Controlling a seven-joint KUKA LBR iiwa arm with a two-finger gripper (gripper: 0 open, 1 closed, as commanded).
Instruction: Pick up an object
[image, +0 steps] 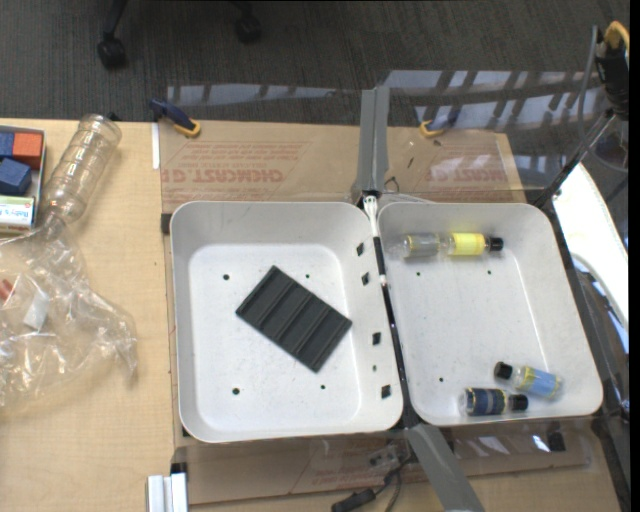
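You have two white bins (180, 300) side by side on the desk (130, 400). The left one carries a dark ribbed pad (293, 318) lying flat mid-floor, the easiest target. The right one has a yellow-capped bottle (450, 244) by the far wall and two small bottles (510, 390) in the near corner, awkward against the rim. You cannot tell the end effector's state.
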